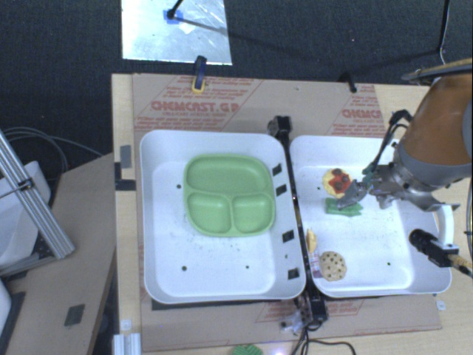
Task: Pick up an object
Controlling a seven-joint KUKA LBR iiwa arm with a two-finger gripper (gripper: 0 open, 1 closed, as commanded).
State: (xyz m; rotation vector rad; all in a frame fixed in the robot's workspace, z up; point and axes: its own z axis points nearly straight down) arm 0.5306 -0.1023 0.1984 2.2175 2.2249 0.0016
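I've got the end effector [353, 196] low in the right bin [384, 272], at the green block [344, 208] just at six o'clock of the yellow-red toy [336, 181], presumably to grab it, though I cannot tell its grip state.

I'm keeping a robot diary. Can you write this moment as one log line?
gripper: over green item, right bin | grasp: cannot tell | green tray: left bin
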